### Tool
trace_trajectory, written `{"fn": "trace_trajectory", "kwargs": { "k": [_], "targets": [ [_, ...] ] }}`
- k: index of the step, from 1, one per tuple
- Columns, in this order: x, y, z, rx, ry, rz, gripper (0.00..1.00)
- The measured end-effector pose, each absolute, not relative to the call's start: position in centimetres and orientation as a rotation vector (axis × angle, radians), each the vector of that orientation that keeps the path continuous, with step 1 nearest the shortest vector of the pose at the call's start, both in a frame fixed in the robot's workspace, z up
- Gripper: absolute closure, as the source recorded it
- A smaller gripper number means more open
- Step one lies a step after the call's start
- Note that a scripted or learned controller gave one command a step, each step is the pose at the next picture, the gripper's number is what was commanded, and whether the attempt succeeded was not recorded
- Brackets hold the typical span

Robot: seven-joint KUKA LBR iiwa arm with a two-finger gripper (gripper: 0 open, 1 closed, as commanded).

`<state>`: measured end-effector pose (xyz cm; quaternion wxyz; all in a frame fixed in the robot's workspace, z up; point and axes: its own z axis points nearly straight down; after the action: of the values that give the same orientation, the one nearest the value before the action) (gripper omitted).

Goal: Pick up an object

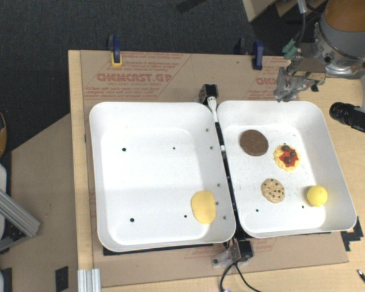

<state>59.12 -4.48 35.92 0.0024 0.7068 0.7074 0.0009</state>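
The right bin (310, 117) holds a round brown cookie (254, 143), a small yellow tart with red topping (287, 157), a chocolate-chip cookie (272, 190) and a yellow ball (317, 196). A pale yellow oval piece (203, 206) lies in the left bin (140, 117) near its front right corner. My gripper (286, 92) hangs above the back edge of the right bin, apart from every object, with nothing seen between its fingers.
Both bins rest on a brown board (170, 75) held by blue and yellow clamps (115, 50) at the back. A black divider strip (219, 145) runs between the bins. A black fixture (351, 115) sits right of the right bin.
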Motion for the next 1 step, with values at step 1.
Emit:
{"fn": "trace_trajectory", "kwargs": {
  "k": [1],
  "targets": [
    [56.0, 3.7, 28.9, 2.219, 2.236, -0.007, 1.0]
  ]
}}
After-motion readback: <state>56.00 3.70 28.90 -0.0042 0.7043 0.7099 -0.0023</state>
